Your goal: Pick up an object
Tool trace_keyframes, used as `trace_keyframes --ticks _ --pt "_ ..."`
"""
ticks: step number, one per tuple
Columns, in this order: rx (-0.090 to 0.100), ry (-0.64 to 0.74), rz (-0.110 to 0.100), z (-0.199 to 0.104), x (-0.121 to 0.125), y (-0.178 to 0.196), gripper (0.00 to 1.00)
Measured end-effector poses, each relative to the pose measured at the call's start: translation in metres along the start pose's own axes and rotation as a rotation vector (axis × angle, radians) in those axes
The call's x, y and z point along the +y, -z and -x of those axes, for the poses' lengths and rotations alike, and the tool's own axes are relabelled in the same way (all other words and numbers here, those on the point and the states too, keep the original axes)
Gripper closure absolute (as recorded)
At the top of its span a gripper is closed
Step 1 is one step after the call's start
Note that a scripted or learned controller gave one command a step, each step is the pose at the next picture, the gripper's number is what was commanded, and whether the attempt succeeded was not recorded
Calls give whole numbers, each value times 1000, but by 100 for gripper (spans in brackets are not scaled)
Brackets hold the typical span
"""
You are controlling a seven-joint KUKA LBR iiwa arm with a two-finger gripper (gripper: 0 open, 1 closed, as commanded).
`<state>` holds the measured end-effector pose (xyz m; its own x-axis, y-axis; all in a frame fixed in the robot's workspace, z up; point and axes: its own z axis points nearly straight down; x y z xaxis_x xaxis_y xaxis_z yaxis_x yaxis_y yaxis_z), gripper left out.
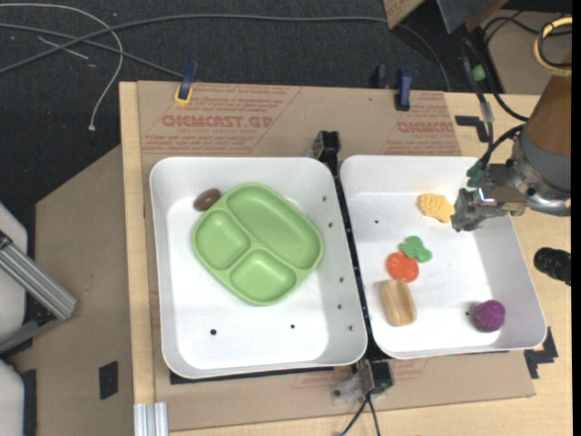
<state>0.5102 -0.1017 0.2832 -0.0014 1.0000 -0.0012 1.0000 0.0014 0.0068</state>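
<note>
Several objects are lying near our end effector (467, 214); we are aiming at the yellow piece (437, 207) just beside it. Whether it is released or clenched, we cannot tell.

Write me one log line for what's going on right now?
gripper: low over right bin, beside yellow toy | holding: nothing seen | nearby: tomato, purple ball | left bin: green tray

a robot lab: a board (272, 116) clamped (187, 80) to a bench, two white bins (172, 243), loose cables (73, 44) on dark carpet.
</note>
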Motion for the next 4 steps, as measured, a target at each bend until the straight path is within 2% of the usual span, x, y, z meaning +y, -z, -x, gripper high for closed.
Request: trace_keyframes --ticks 3,4 --pt "2 3 -5 -125 53 -17 100" --pt "3 3 -9 -164 68 -41 100"
